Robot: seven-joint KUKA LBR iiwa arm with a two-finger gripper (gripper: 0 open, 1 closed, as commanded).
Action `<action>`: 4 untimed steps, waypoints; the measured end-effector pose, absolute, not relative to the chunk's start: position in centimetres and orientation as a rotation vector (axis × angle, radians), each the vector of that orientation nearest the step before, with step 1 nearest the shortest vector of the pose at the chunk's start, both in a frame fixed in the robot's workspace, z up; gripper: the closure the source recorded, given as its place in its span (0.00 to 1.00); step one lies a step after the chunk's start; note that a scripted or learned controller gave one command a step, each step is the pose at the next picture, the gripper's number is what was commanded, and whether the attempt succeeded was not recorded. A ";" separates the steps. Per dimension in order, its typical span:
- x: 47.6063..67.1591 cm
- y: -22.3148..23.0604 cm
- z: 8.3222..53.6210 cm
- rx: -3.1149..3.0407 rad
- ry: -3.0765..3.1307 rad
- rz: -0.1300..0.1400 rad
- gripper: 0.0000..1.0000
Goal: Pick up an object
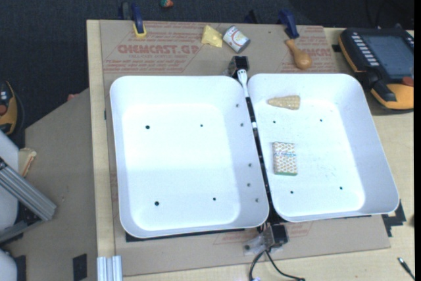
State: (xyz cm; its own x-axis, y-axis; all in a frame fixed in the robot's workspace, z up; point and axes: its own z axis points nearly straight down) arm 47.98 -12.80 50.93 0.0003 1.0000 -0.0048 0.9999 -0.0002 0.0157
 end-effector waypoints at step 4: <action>47.8 -21.2 54.0 2.223 2.198 0.003 1.00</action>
